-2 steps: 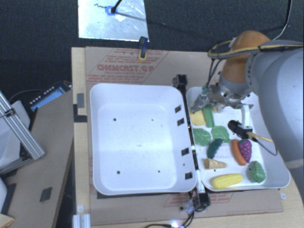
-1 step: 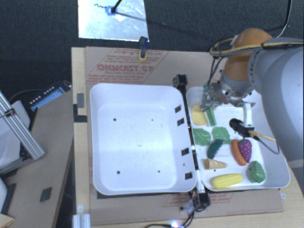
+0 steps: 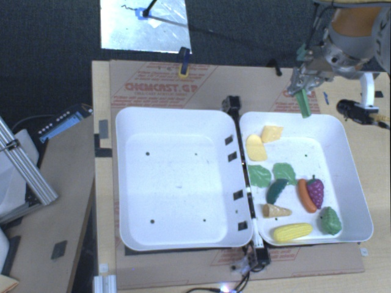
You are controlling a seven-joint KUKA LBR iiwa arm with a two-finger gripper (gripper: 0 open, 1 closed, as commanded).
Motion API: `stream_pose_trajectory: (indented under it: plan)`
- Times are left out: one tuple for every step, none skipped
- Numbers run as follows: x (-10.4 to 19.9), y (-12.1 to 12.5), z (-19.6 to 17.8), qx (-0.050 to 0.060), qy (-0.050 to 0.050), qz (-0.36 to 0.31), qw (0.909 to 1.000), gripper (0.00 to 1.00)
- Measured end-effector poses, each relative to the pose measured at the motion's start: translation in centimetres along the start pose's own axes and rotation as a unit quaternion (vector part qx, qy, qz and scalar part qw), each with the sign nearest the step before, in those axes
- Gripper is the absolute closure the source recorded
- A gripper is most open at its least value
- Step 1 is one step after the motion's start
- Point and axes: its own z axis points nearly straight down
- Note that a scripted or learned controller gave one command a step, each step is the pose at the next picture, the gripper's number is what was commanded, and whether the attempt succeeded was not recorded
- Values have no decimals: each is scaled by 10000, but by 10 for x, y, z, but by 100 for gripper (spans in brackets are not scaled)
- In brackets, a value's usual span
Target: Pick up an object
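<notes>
My gripper (image 3: 302, 92) hangs above the far rim of the right bin (image 3: 351, 163), raised off the bench. A slim green stick-shaped piece (image 3: 304, 105) juts down from between its fingers, so it is shut on that piece. In the right bin lie several toy foods: a yellow wedge (image 3: 272, 133), a pale yellow lemon shape (image 3: 256, 148), two green leaves (image 3: 259, 176) (image 3: 284, 171), a dark teal cucumber (image 3: 276, 191), an orange carrot (image 3: 305, 196), purple grapes (image 3: 316, 191), a tan cone (image 3: 276, 210), a corn cob (image 3: 292, 231) and a green broccoli (image 3: 330, 220).
The left bin (image 3: 122, 163) stands beside the right one, joined by a black-clipped divider (image 3: 241, 163). A shiny metal sheet (image 3: 143, 17) lies beyond the bench at the back. A yellow clamp (image 3: 183, 71) sits at the cardboard's far edge.
</notes>
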Motion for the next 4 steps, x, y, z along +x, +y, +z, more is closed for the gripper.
stream_pose_trajectory:
  plan:
    - [64, -1, -28, 78, 26, -22, 10000, 100]
    - [121, -1, -38, 88, 26, -20, 10000, 100]
    - [109, -46, 0, 132, 10, 31, 9999, 100]
    - [69, -102, 48, 146, 11, 46, 9999, 100]
